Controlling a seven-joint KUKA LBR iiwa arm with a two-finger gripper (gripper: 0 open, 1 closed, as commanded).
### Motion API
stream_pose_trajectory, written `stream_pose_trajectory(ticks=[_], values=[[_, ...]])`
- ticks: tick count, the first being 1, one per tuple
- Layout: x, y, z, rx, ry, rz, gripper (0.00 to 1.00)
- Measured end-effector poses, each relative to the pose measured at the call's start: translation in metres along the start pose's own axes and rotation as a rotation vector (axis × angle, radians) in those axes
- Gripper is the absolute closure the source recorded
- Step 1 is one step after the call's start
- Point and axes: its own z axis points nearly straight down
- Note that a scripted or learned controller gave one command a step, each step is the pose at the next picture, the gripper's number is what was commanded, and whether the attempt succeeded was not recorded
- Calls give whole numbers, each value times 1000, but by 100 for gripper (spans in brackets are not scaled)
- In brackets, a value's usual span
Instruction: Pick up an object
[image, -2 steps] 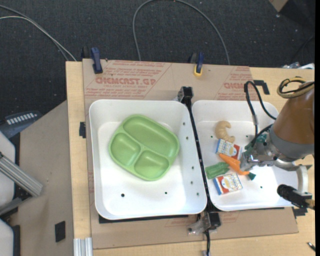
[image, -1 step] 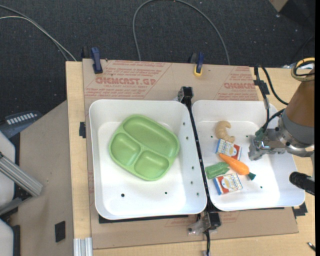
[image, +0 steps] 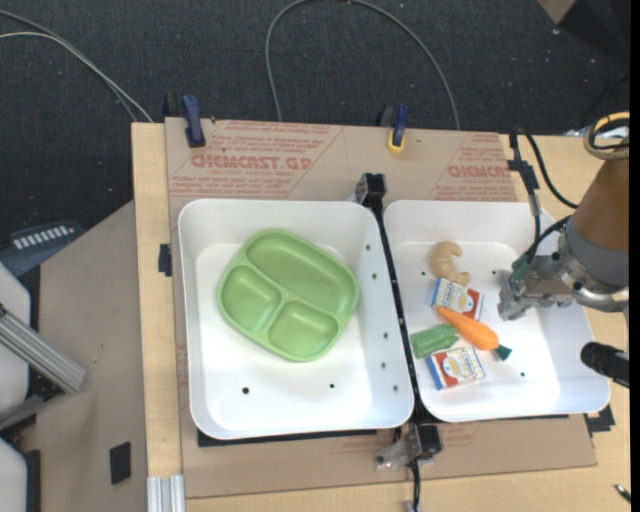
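The right bin (image: 560, 400) holds a tan croissant-like piece (image: 449, 262), a small white and blue carton (image: 456, 297), an orange carrot (image: 472, 329), a green block (image: 434, 341) and a second small carton (image: 456, 367). My gripper (image: 517, 297) hangs over the right part of this bin, just right of the carrot and the upper carton. Nothing shows between its fingers, and their spread is too small to read.
The left bin (image: 200, 380) holds a green divided plate (image: 288, 294). A black divider clamp (image: 372, 188) sits between the bins at the back. Cables run along the right bin's far edge near the arm. Blue and yellow clamps hold the board at the back.
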Motion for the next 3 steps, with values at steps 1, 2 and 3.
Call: stream_pose_trajectory(ticks=[1, 2, 3], values=[[45, 29, -6, -1, 0, -4, 100], [89, 38, -9, 0, 1, -4, 100], [144, 56, -2, 1, 1, -5, 100]])
